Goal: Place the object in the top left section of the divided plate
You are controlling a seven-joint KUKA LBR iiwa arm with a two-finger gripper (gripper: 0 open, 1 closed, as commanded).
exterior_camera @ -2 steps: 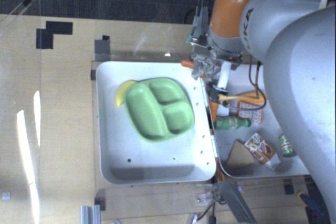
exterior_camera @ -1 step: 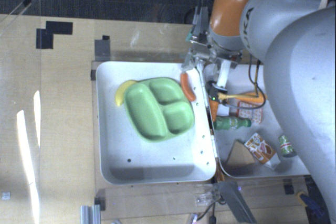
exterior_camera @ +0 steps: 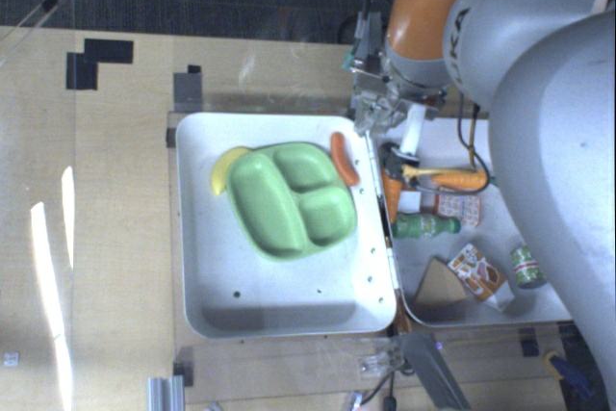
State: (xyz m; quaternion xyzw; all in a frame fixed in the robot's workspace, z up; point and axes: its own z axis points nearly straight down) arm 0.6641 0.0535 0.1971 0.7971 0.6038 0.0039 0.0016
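Here, in the camera view, the green divided plate [exterior_camera: 294, 200] lies in the left white bin [exterior_camera: 221, 303], turned at a slant so its large section faces lower left and its two smaller sections sit toward the upper right. A red-orange sausage-shaped object [exterior_camera: 344, 159] lies just off the plate's upper right edge, touching or nearly touching it, its long axis running from upper left down to lower right. A yellow banana [exterior_camera: 224, 170] peeks from under the plate's upper left edge.

The gripper [exterior_camera: 375, 115] hangs above the divider between the bins, just up and right of the sausage; its fingers are too blurred against the bin rim to tell how far apart they stand, and nothing can be seen between them.

In the right bin [exterior_camera: 452, 308] lie a carrot [exterior_camera: 452, 178], a green bottle [exterior_camera: 424, 226], a small printed carton [exterior_camera: 458, 207], a snack packet [exterior_camera: 476, 270] and a small can [exterior_camera: 526, 267], partly covered by the grey arm [exterior_camera: 549, 91].
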